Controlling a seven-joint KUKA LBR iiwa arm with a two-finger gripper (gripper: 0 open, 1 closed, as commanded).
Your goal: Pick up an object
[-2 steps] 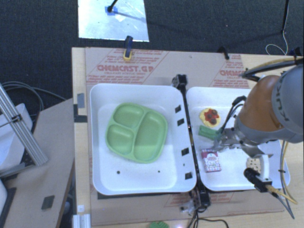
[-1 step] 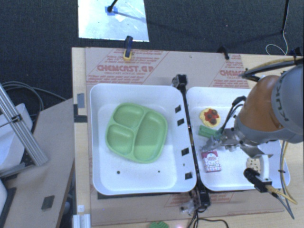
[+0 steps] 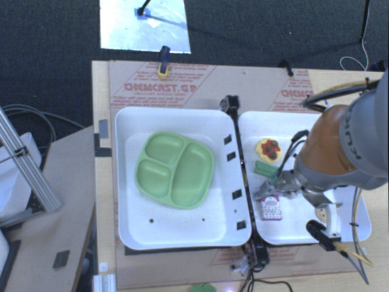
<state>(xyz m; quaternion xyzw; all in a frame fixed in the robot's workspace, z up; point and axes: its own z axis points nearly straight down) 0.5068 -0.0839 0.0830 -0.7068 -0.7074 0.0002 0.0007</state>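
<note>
Dark carpet surrounds a tan tabletop (image 3: 200, 81) printed with red lettering, on which two shallow white bins sit side by side. Nearest the camera, at the right bin (image 3: 292, 233), a small red-and-white carton (image 3: 271, 208) lies flat on the bin floor, just below the gripper (image 3: 271, 190). The gripper hangs low over the bin's left part, its metal tip close above the carton; whether its fingers are spread or closed cannot be told from this angle, and nothing is visibly held between them. A green block (image 3: 265, 168) lies just beside the gripper on its far side, and beyond that sits a yellow round toy with red spots (image 3: 268, 149). The grey arm (image 3: 358, 139) with its orange band (image 3: 325, 142) covers the bin's right half. In the left bin (image 3: 134, 224) a pale green divided plate (image 3: 175, 170) lies near the middle. Farther off, a yellow clamp (image 3: 163, 64) grips the tabletop's far edge, and a shiny sheet (image 3: 144, 16) lies on the carpet beyond.
</note>
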